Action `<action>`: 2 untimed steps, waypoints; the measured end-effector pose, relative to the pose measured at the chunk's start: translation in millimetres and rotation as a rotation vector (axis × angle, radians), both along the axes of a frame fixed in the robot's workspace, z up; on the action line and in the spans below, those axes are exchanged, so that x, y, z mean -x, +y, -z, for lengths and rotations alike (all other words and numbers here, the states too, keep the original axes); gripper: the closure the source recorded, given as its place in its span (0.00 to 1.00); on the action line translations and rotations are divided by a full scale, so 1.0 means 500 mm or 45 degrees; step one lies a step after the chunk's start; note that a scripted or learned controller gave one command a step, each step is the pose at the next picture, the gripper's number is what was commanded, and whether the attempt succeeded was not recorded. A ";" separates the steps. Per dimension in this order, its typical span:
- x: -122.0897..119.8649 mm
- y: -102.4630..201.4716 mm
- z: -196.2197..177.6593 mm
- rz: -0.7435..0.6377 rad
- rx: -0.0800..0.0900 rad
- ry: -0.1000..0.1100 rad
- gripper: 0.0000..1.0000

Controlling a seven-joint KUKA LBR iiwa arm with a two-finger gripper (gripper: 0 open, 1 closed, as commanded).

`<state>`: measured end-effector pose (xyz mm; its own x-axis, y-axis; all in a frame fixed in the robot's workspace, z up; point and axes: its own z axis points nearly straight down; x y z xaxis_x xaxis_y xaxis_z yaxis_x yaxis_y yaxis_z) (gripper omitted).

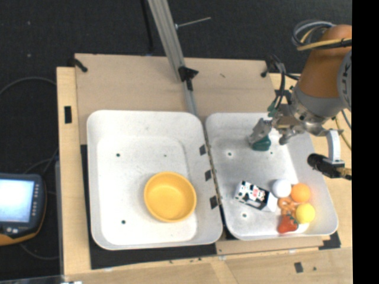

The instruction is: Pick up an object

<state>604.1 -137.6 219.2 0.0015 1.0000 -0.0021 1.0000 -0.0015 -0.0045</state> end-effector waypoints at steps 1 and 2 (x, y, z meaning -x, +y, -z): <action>0.006 0.002 0.086 0.000 0.000 -0.001 0.00; 0.014 -0.004 0.212 -0.001 0.000 0.001 0.00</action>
